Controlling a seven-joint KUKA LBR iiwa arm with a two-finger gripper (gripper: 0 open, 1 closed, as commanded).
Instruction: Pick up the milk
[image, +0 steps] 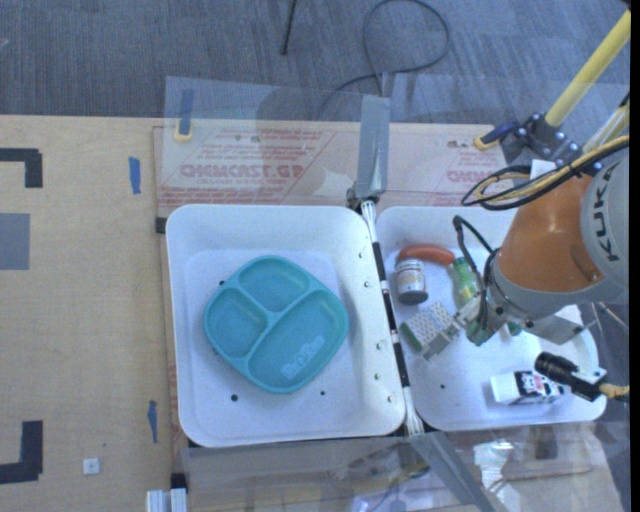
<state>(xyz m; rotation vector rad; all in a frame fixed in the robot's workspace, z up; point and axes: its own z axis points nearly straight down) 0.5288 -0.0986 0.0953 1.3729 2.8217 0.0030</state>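
Red lettering, seemingly CHEMCAST GP, is showing on the paper-covered sheet (250, 160) lying beyond the bins, and dark letters KU are showing on the arm (548, 250) near its orange band. The milk (520, 388), a small white carton with black patches, is lying on its side near the right bin's (450, 392) near right corner. The gripper (478, 325) is hanging over the middle of that bin, apart from the milk and farther from the near edge; whether it is standing wide or narrow cannot be told. A grey, dotted block (430, 330) is lying just beside it. A metal can (409, 280), an orange-red sausage (425, 253) and a green bottle (464, 283) are sitting toward the far edge. A teal three-part plate (277, 323) is resting in the left bin (190, 250).
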